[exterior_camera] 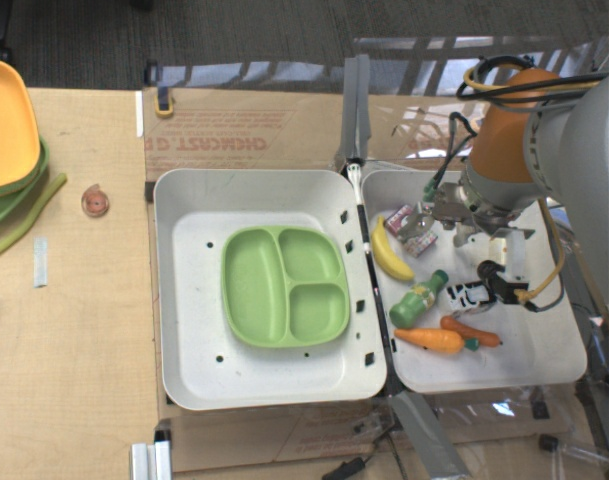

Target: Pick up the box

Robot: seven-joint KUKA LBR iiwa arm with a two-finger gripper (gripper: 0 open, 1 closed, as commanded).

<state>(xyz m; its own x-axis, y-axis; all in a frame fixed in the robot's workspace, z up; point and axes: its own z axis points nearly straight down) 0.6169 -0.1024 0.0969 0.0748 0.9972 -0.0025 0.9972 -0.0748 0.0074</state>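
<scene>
The box (414,228) is small, with pink, white and grey print. It lies in the back left part of the right bin (544,368), just right of a banana (387,253). My gripper (464,220) hangs low over the bin, close to the box's right side, under the orange wrist band (504,138). Whether it touches the box is unclear, since the wrist body hides much of it.
In the right bin there are also a green bottle (417,302), two carrots (431,340) and a small black-and-white item (471,293). The left bin (184,368) holds a green divided plate (284,286). Yellow and green dishes (4,148) sit at the far left.
</scene>
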